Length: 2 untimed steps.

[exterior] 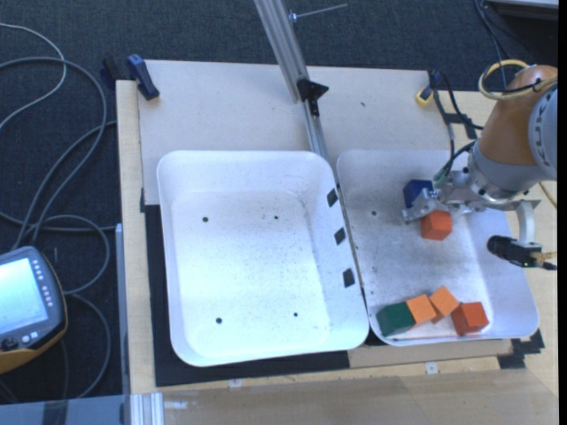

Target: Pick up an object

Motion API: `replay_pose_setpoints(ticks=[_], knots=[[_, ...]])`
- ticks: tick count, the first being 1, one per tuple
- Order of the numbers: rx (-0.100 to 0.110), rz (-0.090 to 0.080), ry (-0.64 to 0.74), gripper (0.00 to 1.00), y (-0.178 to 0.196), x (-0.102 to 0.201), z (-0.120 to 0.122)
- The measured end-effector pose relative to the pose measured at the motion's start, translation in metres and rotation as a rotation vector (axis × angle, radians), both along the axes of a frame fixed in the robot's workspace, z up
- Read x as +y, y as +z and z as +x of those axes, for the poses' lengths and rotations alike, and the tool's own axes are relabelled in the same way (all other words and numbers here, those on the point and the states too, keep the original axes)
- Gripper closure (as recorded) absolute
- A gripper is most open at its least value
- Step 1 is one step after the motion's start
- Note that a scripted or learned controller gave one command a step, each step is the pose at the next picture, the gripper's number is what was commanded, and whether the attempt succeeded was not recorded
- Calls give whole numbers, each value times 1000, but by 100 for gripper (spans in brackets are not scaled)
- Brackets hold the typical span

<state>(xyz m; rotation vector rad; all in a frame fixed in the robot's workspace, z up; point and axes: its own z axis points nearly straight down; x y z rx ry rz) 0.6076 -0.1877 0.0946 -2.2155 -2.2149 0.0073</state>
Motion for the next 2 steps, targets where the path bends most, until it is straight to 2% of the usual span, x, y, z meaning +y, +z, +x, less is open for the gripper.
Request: replay_pose_setpoints(ticks=[1, 2], knots=[[-11, -2, 1, 100, 16, 0, 3], [-20, -4, 10, 100, 75, 74, 62]])
